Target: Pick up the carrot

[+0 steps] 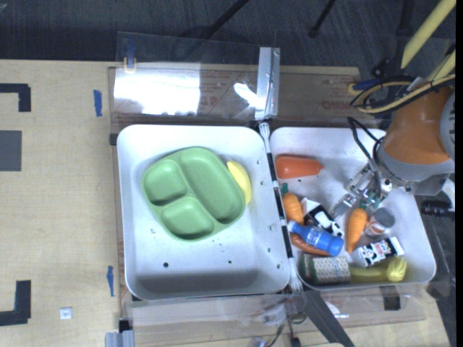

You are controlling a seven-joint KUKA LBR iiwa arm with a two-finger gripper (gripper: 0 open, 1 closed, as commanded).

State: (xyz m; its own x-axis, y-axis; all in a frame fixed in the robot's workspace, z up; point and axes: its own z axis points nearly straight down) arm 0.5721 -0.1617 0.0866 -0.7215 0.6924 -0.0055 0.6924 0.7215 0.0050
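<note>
My end effector (359, 202) hangs low over the right bin (427, 255), coming in from the right under my orange band, and I judge I'm at the approach-to-grasp step — lowered over the target but not holding it. The carrot (356, 226) I take as mine lies just near of my tips, tilted, its thick end toward the far side and its point toward the near side; whether my tips touch it or only hover above I cannot tell, and whether they are apart or together I cannot tell either, since the metal blurs into the clutter. The bin is crowded: a blue bottle (318, 238) lies just left of the carrot, a black-and-white carton (381, 251) and a yellow banana (382, 270) sit near of it, a second orange piece (293, 208) lies further left, and a red-orange pepper (297, 166) rests at the far left corner. The left bin (137, 266) carries a green tray (192, 191). Next, I think, I must centre over the carrot's thick end, straddle it across its width and close — without catching the bottle or the carton.
</note>
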